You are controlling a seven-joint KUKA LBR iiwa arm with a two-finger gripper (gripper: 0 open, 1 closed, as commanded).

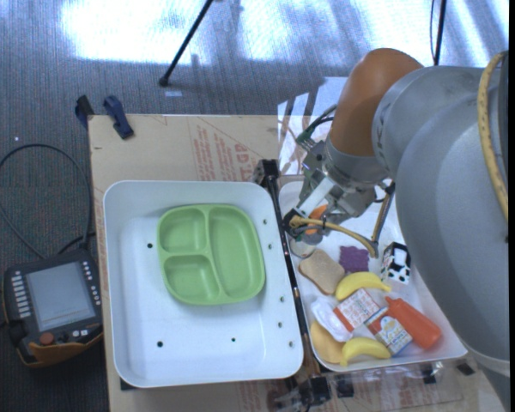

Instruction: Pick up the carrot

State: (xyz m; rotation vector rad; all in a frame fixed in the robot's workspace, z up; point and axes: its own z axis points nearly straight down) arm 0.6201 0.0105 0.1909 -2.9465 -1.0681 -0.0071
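Orange and long, the carrot (414,324) lies in the right bin (457,348), down in the corner at the bottom right of the camera view. At least, that is what I take it to be; it is the one big orange thing in there. Its thin end points up and to the left. Its fat end points down and to the right, close to the bin's rim.

The gripper (312,220) hangs at the other end of the same bin, up at the top left, close to the wall between the two bins. So the carrot is well apart from it, down and to the right across the bin. I cannot tell how wide the gripper is open, or if it has hold of anything. A small orange-red bit shows right by it, but it is too small for me to say what it is.

Lots of things lie in between. A slice of bread (321,270) is nearest the gripper. Then come a yellow banana (361,283) and a white and red packet (355,309). A second small packet (393,336) sits just beside the carrot.

I think the gripper has to go across the bin to the far corner and turn to close across the carrot's slanted body.

The left bin (113,230) holds a green plate (213,252), and it plays no part here.
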